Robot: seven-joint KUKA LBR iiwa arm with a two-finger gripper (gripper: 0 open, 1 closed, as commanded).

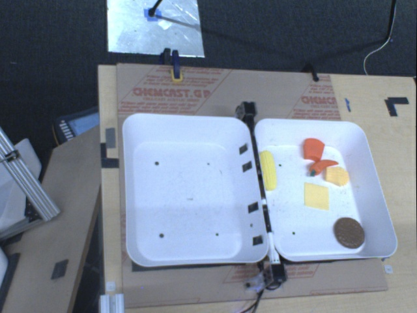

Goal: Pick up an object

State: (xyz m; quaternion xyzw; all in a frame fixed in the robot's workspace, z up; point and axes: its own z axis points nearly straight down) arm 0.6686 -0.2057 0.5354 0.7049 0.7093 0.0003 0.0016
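Right bin (381,194), left wall: yellow corn cob (268,169)
Far side: orange piece (313,149) near yellow-orange block (337,175)
Middle: yellow square (317,195)
Near right corner: brown disc (349,232)
Pincer state: cannot tell

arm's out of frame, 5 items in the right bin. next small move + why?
Probably bring the gripper in over the right bin and centre it above the brown disc. The disc lies apart from the rest near the bin's front corner, while the orange piece and the small orange block sit bunched together, so it looks like the cleanest first target.
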